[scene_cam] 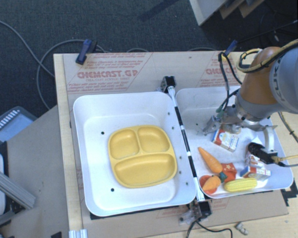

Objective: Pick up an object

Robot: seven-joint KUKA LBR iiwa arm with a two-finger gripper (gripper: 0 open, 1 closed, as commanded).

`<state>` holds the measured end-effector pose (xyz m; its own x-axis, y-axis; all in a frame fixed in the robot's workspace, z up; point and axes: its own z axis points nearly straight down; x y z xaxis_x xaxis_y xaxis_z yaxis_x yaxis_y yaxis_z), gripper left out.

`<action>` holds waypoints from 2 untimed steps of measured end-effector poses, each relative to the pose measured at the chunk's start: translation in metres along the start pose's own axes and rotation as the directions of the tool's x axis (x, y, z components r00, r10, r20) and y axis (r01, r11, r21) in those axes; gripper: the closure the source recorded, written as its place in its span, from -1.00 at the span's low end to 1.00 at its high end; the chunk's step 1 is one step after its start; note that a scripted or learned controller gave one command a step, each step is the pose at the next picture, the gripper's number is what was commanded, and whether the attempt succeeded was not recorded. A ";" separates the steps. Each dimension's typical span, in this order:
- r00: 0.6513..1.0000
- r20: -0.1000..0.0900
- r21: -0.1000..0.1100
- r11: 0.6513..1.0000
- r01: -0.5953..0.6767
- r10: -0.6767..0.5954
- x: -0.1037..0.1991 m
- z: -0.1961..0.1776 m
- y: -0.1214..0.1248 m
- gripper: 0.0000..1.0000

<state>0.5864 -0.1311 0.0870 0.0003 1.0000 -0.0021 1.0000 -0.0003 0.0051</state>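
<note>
In the left bin, mid-frame, a yellow divided plate lies flat. The right bin holds the pickable toys: an orange carrot, light, stiff and probably slick, best pinched across its thicker middle; lower right, a tomato and corn cob; a small carton above. The tool hangs at right of centre, just above-left of the carton, the carrot below it; whether it is released or clenched I cannot tell.
</note>
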 end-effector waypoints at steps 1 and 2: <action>1.000 0.004 -0.005 1.000 -0.001 0.001 -0.001 -0.011 0.001 1.00; 1.000 0.003 -0.004 1.000 -0.001 0.001 -0.001 -0.011 0.001 -1.00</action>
<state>0.5873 -0.1323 0.0977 0.0014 1.0000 -0.0056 1.0000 -0.0013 0.0093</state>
